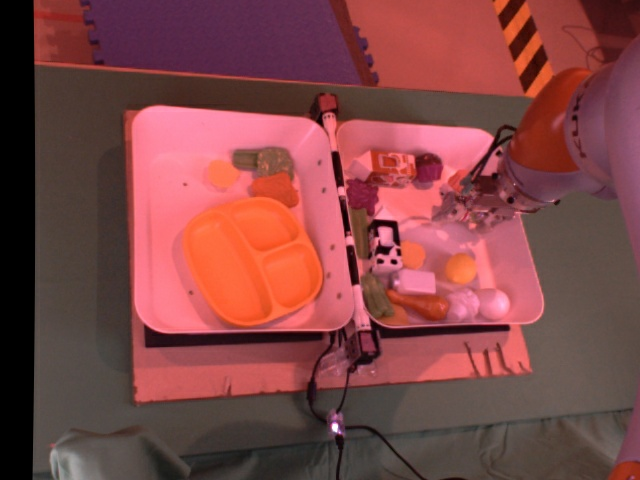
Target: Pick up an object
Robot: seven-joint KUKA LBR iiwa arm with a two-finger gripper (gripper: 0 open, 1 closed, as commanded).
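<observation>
**Gripper low over the right bin's far side**

We take the black-and-white striped divider bar (341, 230) between the two shallow white bins as our landmark. Right of it, the right white bin (520, 258) holds a crowd of small objects. The grey arm with its orange band (548, 123) reaches in from the right, and its metal two-finger gripper (462, 208) sits low over the bin's upper right part, well right of the bar. We cannot tell how far the gripper is spread, nor whether anything sits within it.

Just right of the bar lie a purple lumpy toy (361, 195), a black-and-white cow-patterned block (386, 249) and a green vegetable-shaped piece (375, 293). Further right we see an orange-and-white toy vehicle (390, 165), a dark purple grape-like cluster (428, 168), a yellow ball (460, 267), an orange carrot-shaped toy (424, 305) and a white egg-shaped ball (493, 303).

Left of the bar, the left white bin (165, 158) carries a large orange three-compartment plastic tray (252, 259), a green blocky toy (265, 159), a small orange ridged piece (273, 189) and a yellow round disc (222, 174).
</observation>
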